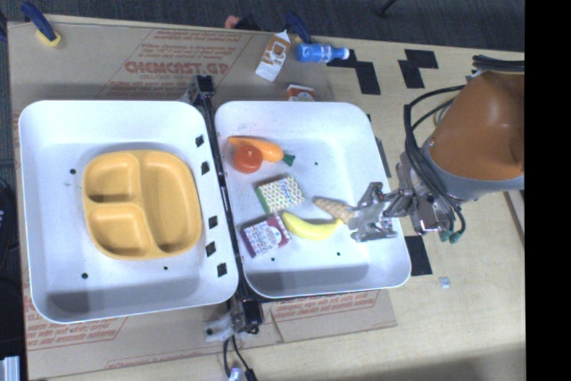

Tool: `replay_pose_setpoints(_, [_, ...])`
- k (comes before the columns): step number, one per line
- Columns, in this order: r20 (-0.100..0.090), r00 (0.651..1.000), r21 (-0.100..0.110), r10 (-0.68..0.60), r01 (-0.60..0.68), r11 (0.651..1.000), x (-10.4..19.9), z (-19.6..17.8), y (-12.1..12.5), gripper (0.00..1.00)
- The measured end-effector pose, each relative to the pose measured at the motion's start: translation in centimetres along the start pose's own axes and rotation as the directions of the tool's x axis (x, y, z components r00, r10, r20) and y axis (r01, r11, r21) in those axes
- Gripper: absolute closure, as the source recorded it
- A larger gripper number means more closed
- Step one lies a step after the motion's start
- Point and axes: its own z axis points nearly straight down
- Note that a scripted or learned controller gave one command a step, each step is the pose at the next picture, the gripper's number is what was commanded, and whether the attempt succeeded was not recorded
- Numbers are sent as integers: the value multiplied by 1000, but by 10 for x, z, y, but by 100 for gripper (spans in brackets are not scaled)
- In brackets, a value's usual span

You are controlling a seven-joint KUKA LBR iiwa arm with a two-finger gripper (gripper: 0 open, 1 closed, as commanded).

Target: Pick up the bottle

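The bottle (pixel 318 53) is small and blue and lies on its side on the cardboard-covered bench, behind the right bin's far edge. My gripper (pixel 368 213) hovers low inside the right bin (pixel 357 116) near its right wall, far from the bottle. Its two fingers stand apart, open, with nothing clearly between them. The wide end of an ice-cream cone toy (pixel 333 208) lies just left of the fingertips. The grey arm with its orange band (pixel 482 134) comes in from the right.
The right bin also holds a banana (pixel 310 227), a carrot (pixel 260 146), a round orange-red toy (pixel 247 159), a green patterned box (pixel 279 193) and a small red-white packet (pixel 265 236). A yellow divided tray (pixel 141 202) sits in the left bin. A small carton (pixel 273 56) lies beside the bottle.
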Motion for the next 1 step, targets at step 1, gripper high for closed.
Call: replay_pose_setpoints(1, [3,860,0,511,-511,860,0,-4,-1,100])
